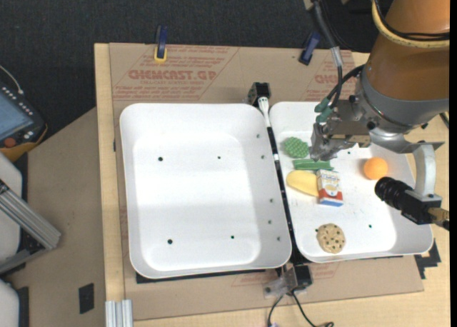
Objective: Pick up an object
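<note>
Two white bins sit side by side on the surface [178, 68], which from my feed looks like a brown cardboard sheet with red printing. The left bin [193, 190] shows me only its bare floor with a few dark dots. The right bin [385, 236] carries everything I could pick from.

I count a green ridged piece [295, 147] near the divider, a yellow banana-like piece [303, 182] just below it, and a small carton [330, 188] in white, red and blue touching the yellow piece's right end. Its print is too small for me to read. A round speckled cookie [330, 237] lies nearer the front edge, apart from the others, and an orange ball [374, 168] sits toward the right.

The arm [410, 40] comes in from the right and blocks the back right corner of the right bin; its top is cut off by the frame. The claw [323, 153] hangs low over the cluster, just right of the green piece and above the carton. I cannot tell how its tips stand, since the dark metal blurs against the parts beneath, and a thin green strip there may belong to either claw or object. I see nothing clearly gripped.

A black cylinder [405, 200] juts over the bin's right edge.
</note>
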